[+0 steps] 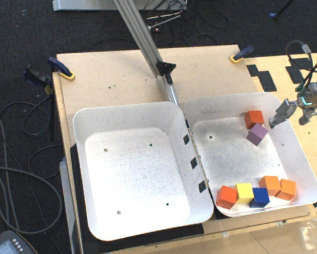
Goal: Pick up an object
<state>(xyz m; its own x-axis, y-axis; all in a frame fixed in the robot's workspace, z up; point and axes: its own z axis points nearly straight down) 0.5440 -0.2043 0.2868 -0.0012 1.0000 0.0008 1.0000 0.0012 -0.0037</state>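
The right bin [228, 144] holds several small blocks. An orange block [253, 118] and a purple block [257, 135] lie near its far right side. Along its near wall sit a red-orange block [227, 196], a yellow block [244, 191], a blue block [260, 197] and two orange blocks [271, 184] [288, 189]. My gripper [291, 116] hangs over the bin's right rim, just right of the orange and purple blocks. It is open, with nothing between its fingers.
The left bin [134, 165] lies beside the right one, with a raised ridge between them. A slanted metal pole [140, 32] rises from the back of the bench. Clamps [61, 68] [241, 54] sit at the far corners.
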